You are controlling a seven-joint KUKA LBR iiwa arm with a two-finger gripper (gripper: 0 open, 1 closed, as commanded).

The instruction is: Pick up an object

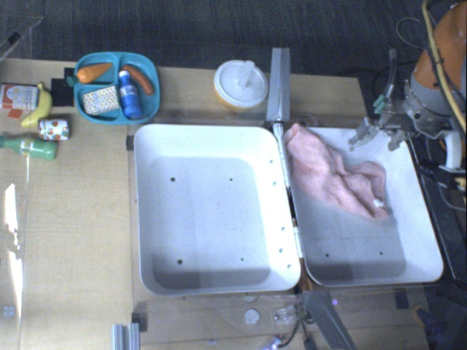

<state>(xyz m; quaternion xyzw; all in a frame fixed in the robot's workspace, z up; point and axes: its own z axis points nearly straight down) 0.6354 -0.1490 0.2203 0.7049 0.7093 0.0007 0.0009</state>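
Pink cloth lies crumpled in the right bin, bunched against the bin's left wall and trailing toward the middle. Left bin sits alongside, touching at the shared rim.

Gripper hangs over the upper right part of the right bin, near the far rim, apart from the cloth. Two thin fingers point down and look spread, nothing between them. I read the hand as apart and not holding anything.

My judgement on handling: the cloth is light, soft and limp. It will drape and sag once lifted, and a flat patch gives the fingers nothing to bite. It won't slip like hard plastic, and it isn't fragile, so a firm squeeze is fine.

Best hold, as I see it: a raised fold. The ridge at the cloth's right end, nearest the gripper, stands proud of the bin floor. I would straddle that ridge and close across it. Risk: pinching a single thin layer that pulls free on the lift.
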